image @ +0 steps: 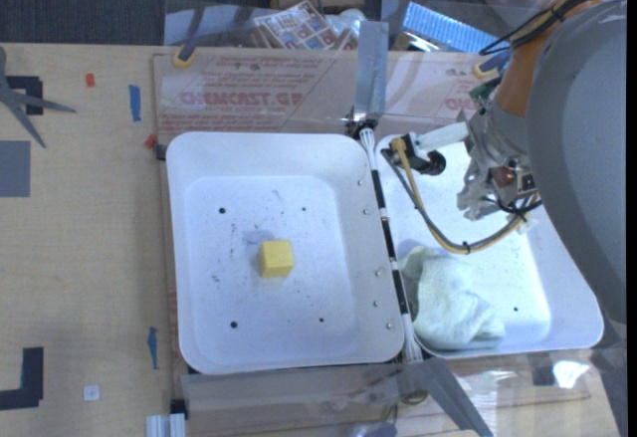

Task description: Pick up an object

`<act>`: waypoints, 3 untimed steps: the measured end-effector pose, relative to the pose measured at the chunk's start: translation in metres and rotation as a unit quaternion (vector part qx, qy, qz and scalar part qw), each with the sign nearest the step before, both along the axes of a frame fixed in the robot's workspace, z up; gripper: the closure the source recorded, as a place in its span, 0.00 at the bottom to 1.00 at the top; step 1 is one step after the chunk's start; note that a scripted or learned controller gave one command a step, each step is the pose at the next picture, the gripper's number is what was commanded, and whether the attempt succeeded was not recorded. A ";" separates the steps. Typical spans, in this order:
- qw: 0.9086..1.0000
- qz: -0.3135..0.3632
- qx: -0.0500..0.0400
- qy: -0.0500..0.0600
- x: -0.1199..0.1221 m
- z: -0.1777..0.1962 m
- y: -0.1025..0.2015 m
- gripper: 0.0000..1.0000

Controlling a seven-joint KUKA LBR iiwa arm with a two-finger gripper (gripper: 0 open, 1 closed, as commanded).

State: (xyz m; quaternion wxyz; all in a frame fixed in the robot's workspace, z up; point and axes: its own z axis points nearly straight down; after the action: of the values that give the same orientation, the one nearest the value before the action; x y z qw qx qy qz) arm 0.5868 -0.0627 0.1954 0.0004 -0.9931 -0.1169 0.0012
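Grey arm (587, 146) cut off at the right edge, covering the right bin's (557, 326) far right corner, gripper (493, 191) fingers too indistinct to read, clutter beyond the bench blurred

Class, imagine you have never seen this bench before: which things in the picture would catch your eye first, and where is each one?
The small yellow cube stands out first, alone near the middle of the left bin. Next comes the big grey arm with its orange band, reaching in from the right above the right bin. A crumpled white cloth lies in that bin's near left corner, beside the divider.
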 end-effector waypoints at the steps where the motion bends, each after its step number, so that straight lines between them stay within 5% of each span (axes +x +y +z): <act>1: 1.000 -0.016 0.000 -0.001 0.004 -0.011 0.119 1.00; 3: 0.977 0.216 0.001 0.001 -0.074 0.046 0.119 1.00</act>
State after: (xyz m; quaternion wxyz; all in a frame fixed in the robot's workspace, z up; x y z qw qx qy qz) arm 0.5123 0.0565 0.2415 0.0012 -0.9446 -0.3281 0.0024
